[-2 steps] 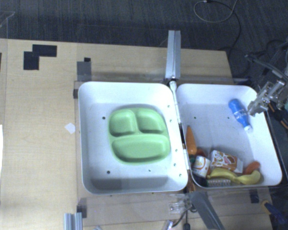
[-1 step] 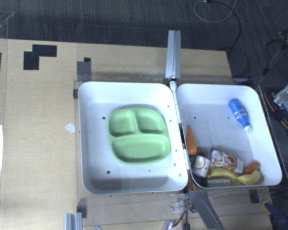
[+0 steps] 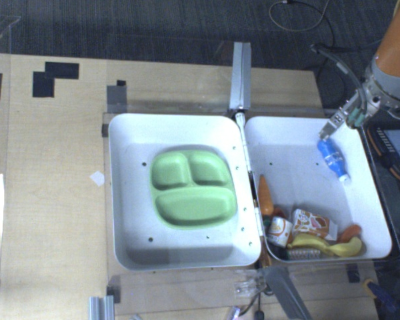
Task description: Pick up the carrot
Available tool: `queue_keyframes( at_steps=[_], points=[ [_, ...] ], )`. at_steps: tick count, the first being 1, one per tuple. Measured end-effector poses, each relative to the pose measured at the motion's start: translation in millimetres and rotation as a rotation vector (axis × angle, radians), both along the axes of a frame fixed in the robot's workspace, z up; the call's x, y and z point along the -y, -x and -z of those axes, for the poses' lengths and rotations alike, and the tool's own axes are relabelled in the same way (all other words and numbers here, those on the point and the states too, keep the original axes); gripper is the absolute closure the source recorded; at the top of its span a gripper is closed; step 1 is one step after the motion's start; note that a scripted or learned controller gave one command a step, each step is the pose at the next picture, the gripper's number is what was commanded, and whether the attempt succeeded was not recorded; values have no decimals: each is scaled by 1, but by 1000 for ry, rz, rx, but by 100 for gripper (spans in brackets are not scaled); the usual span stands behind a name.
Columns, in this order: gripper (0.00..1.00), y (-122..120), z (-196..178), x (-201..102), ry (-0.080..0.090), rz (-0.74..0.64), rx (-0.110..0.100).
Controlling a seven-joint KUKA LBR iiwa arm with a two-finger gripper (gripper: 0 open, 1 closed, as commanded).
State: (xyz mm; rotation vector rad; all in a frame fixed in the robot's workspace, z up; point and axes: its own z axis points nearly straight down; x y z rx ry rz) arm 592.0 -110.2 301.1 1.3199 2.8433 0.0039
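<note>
One carrot (image 3: 264, 197) (orange, tapered, slim) lies against the left wall of the right bin (image 3: 367, 179), just above a small can (image 3: 278, 230). Gripper (image 3: 335, 127) hovers well apart, over a blue bottle (image 3: 333, 159); finger state indeterminate.

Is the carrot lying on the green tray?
No, the carrot lies in the right bin against its left wall, while the green tray sits in the left bin.
</note>
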Motion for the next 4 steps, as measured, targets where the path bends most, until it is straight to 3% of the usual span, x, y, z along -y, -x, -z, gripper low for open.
queue_keyframes(
  at_steps=[1, 2, 3, 4],
  points=[
    [100, -5, 25, -35, -1, 119, 0],
    [100, 52, -87, -2, -2, 367, 3],
    [100, 54, -56, 80, -2, 606, -1],
    [100, 34, -4, 11, 0, 156, 1]
  ],
)
